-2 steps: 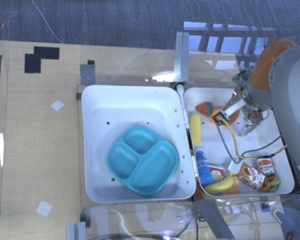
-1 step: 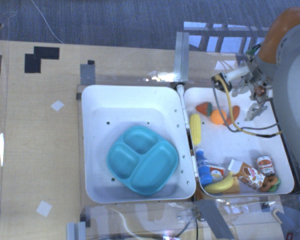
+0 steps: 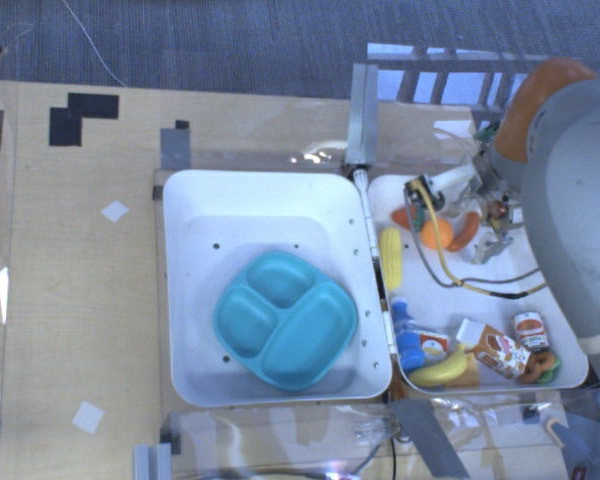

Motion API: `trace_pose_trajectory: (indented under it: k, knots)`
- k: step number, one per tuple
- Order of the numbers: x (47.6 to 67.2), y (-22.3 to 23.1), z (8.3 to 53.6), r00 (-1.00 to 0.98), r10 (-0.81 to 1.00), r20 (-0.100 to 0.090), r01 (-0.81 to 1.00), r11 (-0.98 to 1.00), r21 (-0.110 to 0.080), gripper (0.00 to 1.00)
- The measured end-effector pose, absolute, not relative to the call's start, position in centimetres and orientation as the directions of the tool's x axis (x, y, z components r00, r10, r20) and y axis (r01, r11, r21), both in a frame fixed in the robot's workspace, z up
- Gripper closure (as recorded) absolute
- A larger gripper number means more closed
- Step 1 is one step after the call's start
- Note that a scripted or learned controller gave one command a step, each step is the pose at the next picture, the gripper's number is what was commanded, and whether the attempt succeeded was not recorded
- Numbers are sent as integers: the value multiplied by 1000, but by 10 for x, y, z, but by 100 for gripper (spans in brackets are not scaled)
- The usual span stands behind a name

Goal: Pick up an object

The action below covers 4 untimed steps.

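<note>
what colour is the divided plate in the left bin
Light blue: the three-compartment plastic plate shows clearly in the camera view.

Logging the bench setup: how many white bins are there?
2: the left bin holds a blue divided plate; the right bin holds the small items.

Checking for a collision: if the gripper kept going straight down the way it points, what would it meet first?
Most likely the orange ball right under the gripper in the right bin; depth is hard to judge here.

Bulky rounded grey arm, orange band above the wrist, white-and-metal gripper beyond the band, thin yellow and black cables looping beneath the gripper
</note>
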<state>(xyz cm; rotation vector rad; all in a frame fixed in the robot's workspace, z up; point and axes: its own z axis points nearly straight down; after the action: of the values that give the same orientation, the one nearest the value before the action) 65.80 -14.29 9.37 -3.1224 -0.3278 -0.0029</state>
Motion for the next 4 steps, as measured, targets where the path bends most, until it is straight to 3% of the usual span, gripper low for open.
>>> trace_pose_trajectory:
  k: [1,2,3,4]
  knots:
    - [658,-143,93,978,208,2,208,-978,-2,0]
    - [660,-142,102,977,213,2,213,-977,-4,100]
    - [655,-172,184,979,205,2,205,-979,-1,100]
    - [626,-190,254,979,204,2,204,-979,0,100]
